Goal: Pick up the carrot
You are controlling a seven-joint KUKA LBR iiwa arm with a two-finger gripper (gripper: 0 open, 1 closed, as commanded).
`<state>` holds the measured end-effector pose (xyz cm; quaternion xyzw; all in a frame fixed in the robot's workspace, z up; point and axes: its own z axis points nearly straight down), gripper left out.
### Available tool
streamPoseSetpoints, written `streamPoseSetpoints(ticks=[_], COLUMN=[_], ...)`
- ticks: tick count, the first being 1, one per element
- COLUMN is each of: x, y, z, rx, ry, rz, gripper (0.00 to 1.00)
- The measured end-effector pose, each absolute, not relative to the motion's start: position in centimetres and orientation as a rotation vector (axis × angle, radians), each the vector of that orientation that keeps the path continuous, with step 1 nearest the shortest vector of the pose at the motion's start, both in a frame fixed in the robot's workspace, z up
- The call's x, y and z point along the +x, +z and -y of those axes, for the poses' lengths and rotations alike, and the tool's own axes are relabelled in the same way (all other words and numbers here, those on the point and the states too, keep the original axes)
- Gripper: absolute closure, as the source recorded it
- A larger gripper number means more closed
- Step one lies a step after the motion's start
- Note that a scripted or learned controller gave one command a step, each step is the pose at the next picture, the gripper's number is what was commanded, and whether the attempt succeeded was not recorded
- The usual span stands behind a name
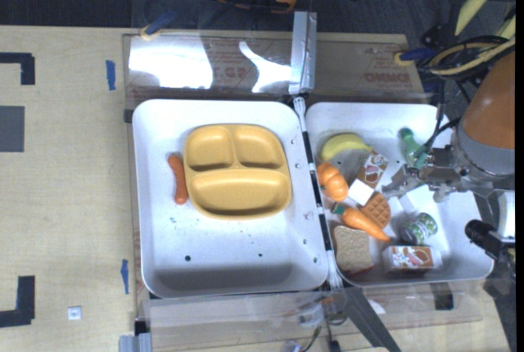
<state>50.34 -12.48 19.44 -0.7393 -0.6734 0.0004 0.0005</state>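
Gripper [409, 176] hangs over the right bin [458, 260], fingers look spread apart with nothing between them. The carrot [364, 221] lies lower left of it, beside the waffle [378, 209].

1. The two shallow white plastic bins [155, 203] look smooth and slightly glossy.
2. The yellow three-compartment plastic tray [237, 170] has a satin sheen.
3. The orange plastic carrot [364, 221] appears smooth and matt.
4. The pale wooden bench top [65, 178] is matt.
5. The clear plastic sheet [205, 64] behind the bins glares brightly.
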Motion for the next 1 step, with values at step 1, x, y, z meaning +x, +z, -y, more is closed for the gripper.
streamPoseSetpoints(ticks=[1], x=[48.98], y=[10.58], z=[10.35], rx=[-2.350], ry=[-0.028], rz=[2.115], gripper=[0.00])
